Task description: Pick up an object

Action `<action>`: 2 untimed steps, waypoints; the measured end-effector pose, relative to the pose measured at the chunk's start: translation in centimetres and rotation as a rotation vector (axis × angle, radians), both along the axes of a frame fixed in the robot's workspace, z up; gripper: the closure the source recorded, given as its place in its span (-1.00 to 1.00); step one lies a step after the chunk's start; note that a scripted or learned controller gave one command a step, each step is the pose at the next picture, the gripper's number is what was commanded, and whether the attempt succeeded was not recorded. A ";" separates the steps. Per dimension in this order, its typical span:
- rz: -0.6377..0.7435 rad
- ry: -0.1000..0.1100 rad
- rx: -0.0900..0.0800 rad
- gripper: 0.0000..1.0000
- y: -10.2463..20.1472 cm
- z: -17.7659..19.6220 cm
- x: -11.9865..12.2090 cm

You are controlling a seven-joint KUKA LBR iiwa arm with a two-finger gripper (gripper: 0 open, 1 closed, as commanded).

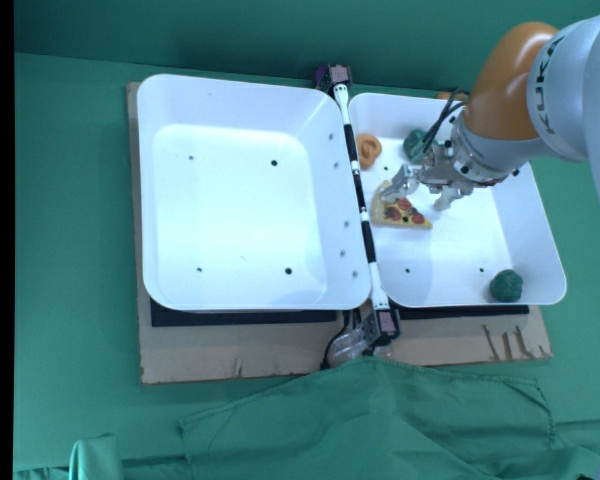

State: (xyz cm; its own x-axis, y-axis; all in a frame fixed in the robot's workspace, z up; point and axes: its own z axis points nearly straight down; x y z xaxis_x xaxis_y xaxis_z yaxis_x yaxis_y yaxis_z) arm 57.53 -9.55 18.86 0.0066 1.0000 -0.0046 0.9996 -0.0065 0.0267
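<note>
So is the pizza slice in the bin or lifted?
In the bin: the pizza slice lies flat on the right bin's floor, beside the gripper.

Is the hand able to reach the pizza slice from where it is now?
Probably yes. The hand hovers just above the pizza slice in the right bin, and nothing lies between them; the orange ring sits apart.
</note>
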 end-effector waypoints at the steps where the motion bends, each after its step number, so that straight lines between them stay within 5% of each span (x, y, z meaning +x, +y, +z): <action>1: 0.001 -0.003 0.000 -1.00 -0.4 0.0 -2.9; 2: 0.002 0.004 0.002 -1.00 -6.7 -0.1 -0.1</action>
